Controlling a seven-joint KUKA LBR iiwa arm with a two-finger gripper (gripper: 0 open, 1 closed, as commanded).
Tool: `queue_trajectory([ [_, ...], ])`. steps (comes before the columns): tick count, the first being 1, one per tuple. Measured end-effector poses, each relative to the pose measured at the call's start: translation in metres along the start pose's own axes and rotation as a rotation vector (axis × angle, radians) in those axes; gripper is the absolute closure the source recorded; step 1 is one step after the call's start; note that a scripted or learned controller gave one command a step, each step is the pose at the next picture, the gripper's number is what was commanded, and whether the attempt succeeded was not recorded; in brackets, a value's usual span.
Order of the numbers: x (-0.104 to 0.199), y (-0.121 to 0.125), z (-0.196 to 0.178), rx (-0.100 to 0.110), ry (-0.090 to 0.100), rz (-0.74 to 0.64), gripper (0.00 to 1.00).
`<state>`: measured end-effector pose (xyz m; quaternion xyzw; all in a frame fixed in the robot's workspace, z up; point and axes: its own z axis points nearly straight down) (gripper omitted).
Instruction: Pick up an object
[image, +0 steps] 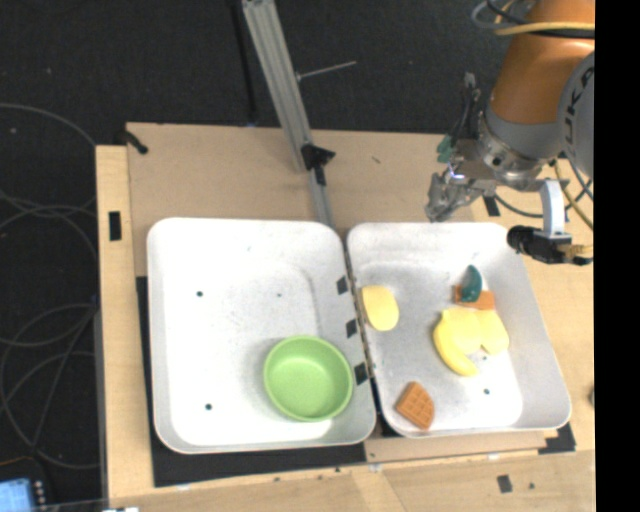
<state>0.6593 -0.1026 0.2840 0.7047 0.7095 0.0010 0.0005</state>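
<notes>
- A waffle-like orange piece (415, 405) is lying by the right bin's (530, 400) near edge.
- A green bowl (308, 377) is sitting at the left bin's (200, 260) near-right corner.
- The arm (535, 85) is reaching down, its gripper (443, 203) hanging above the right bin's far edge, nothing between its fingers.

Overhead slant on both bins (250, 235)

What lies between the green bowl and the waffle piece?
In the camera view, the green bowl sits in the left bin and the waffle piece in the right bin. Between them lie bare bin floor and the two bins' adjoining rims.
</notes>
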Motion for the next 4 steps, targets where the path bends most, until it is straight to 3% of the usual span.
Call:
queue_trajectory([
  [2, 0.093, -0.008, 0.034, 0.002, -0.001, 0.004, 1.00],
  [4, 0.190, -0.027, 0.031, 0.003, 0.001, 0.000, 1.00],
])
